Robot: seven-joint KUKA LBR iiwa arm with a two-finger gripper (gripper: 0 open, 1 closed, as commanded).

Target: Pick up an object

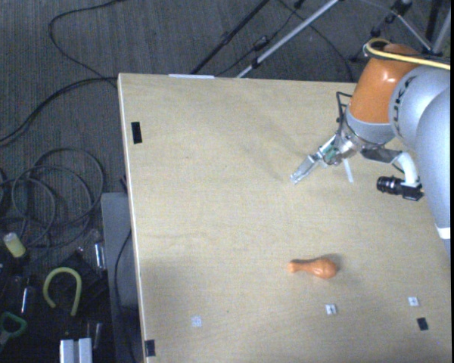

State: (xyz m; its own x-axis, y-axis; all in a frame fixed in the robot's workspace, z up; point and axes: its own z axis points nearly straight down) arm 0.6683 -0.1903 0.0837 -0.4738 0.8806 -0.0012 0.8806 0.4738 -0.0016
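Orange pear-shaped object (315, 268) lies on the wooden bench (212, 225), well apart from the spread, empty fingers (300, 174).

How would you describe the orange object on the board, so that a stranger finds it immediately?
Start from the large tan board. In its lower right part lies the small orange object, bulb-shaped with a thin neck pointing left. It lies apart from the pincer, among tiny flat marks.

You see the arm (431, 119) in smooth grey casing with a rounded orange band (378, 89) (yellow cable above), and a small black cylinder (399, 187) attached.
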